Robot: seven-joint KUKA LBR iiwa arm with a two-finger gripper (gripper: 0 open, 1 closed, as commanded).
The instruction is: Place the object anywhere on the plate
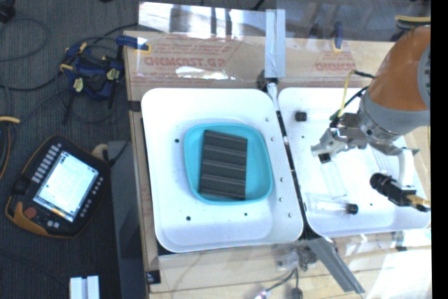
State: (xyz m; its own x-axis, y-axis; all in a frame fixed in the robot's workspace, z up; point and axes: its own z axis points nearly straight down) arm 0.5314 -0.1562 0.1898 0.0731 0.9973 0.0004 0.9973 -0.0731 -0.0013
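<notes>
A dark grey ribbed block (224,164) lies flat on the blue plate (191,163) in the middle of the left bin (164,220). My gripper (327,148) is in the right bin (315,220), low over its left part and well apart from the plate and the block. A small dark piece (324,157) sits right at the gripper's tip; whether it is held is unclear.
A small black cube (299,116) lies at the right bin's back left. A clear tube-like item with a black end (351,208) rests near that bin's front. The ridge between the bins (283,150) separates gripper and plate.
</notes>
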